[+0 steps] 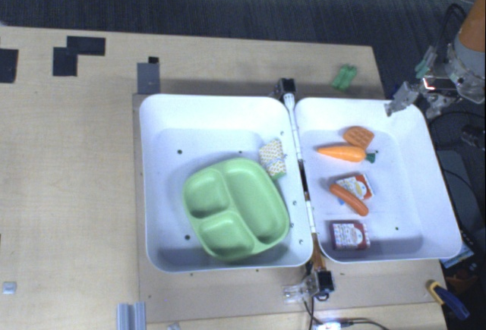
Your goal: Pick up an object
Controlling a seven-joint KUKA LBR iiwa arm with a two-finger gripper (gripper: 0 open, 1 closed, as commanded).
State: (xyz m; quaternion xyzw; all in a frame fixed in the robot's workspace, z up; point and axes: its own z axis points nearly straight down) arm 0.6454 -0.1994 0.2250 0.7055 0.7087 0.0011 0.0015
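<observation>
Up at the right edge of the camera view, the pincer hangs just past the far right corner of the right bin; whether it is spread or pressed together cannot be told from this angle, and nothing shows between its tips. It is well apart from every object.

Inside the right bin lie several small things. A carrot lies with its long axis running left to right, narrow tip to the left and green stub to the right. Just behind it sits a rounded orange piece. Nearer the front, a sausage lies slanted, from upper left down to lower right, against a small white and orange packet. A dark red packet rests by the front wall.

The left bin holds a green divided plate, turned askew, with a patterned yellow piece at its far right corner.

On the surface beyond the bins lies a small green item.
</observation>
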